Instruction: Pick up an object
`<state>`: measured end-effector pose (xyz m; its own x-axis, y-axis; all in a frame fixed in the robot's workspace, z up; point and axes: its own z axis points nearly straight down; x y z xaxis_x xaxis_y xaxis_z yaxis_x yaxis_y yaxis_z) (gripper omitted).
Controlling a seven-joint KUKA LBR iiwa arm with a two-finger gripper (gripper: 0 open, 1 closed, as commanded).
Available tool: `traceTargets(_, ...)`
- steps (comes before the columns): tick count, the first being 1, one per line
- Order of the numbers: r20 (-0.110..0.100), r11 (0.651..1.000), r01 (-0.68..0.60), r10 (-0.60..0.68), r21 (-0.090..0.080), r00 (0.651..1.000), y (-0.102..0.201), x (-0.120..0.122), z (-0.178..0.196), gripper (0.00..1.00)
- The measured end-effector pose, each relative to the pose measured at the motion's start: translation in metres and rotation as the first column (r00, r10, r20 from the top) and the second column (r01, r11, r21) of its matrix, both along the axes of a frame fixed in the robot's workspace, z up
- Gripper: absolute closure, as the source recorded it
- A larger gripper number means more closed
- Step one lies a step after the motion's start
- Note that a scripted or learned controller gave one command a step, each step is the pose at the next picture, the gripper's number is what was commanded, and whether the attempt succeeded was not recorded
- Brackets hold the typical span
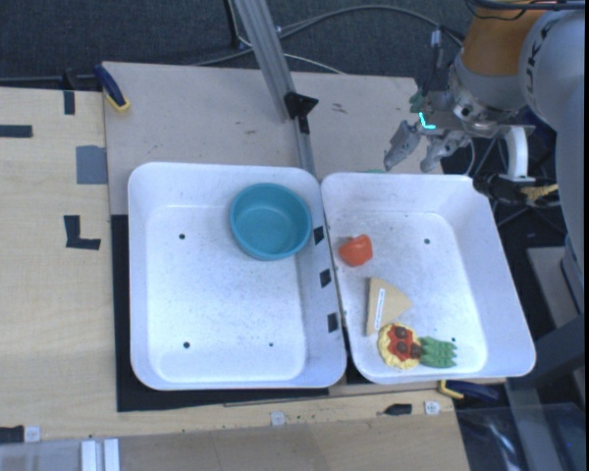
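Note:
My gripper [417, 153] hangs above the far rim of the right bin [491, 263], its two fingers spread open with nothing between them. Inside that bin, a small red-orange object [354, 250] lies near the left wall. A tan wedge [384, 303] rests closer to the front. Beside the wedge at the front lies a yellow, red and green toy food piece [412, 347]. A blue bowl [270, 221] sits upright at the far right of the left bin [177, 292]. All of these lie well below and in front of the gripper.
A grey metal pole [275, 57] slants down from the top to the gap between the bins. Cables run across the bench behind the bins. A blue and yellow clamp [113, 88] sits at the bench's far left corner.

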<state>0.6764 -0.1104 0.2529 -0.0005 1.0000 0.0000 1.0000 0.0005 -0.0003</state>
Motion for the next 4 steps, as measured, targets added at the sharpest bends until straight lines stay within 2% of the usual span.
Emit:
traceTargets(1, 0.000, 1.000, 0.000, 0.000, 0.000, 1.000, 0.000, 0.000, 0.000, 0.00)
traceTargets(2, -0.004, 1.000, 0.000, 0.000, 0.000, 1.000, 0.000, -0.007, -0.045, 0.00)
traceTargets(4, -0.005, 1.000, 0.000, 0.000, 0.000, 1.000, -0.002, 0.003, -0.146, 0.00)
